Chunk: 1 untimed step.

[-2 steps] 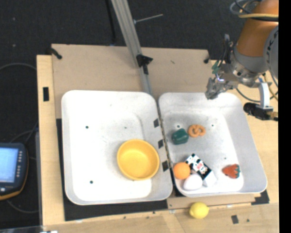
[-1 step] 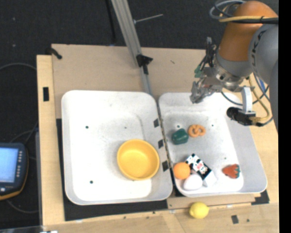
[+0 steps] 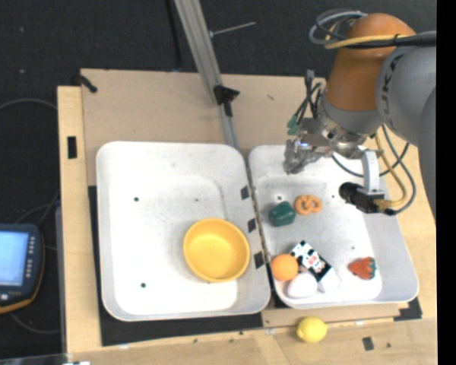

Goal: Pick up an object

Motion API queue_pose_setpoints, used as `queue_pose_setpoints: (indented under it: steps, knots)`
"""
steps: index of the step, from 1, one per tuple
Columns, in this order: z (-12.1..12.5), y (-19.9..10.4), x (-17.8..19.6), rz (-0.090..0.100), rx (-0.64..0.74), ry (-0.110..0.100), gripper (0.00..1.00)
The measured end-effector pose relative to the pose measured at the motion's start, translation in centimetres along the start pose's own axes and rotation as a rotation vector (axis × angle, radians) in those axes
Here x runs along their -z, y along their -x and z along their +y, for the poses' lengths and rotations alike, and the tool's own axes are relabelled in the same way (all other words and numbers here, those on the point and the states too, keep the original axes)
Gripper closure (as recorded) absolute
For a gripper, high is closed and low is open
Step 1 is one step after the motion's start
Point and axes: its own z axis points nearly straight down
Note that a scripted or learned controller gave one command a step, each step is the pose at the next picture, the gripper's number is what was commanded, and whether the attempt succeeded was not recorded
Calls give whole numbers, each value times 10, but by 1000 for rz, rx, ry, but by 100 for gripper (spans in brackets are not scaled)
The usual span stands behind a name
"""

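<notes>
My gripper hangs over the far left part of the right bin, above bare bin floor, and nothing shows between its fingers. Below it lie a dark green object and an orange pretzel-shaped toy. Nearer the front of the same bin are an orange ball, a black-and-white patterned block, a white egg-shaped object and a red strawberry-like toy. A yellow bowl sits in the left bin.
A yellow lemon-like ball lies on the bench outside the bins, at the front. A metal pole slants up from between the bins. A handheld screen rests at the far left.
</notes>
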Motion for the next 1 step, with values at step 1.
queue_pose_setpoints:
  steps: [1]
  knots:
    - [-20,-41,-2,1,1,0,100]
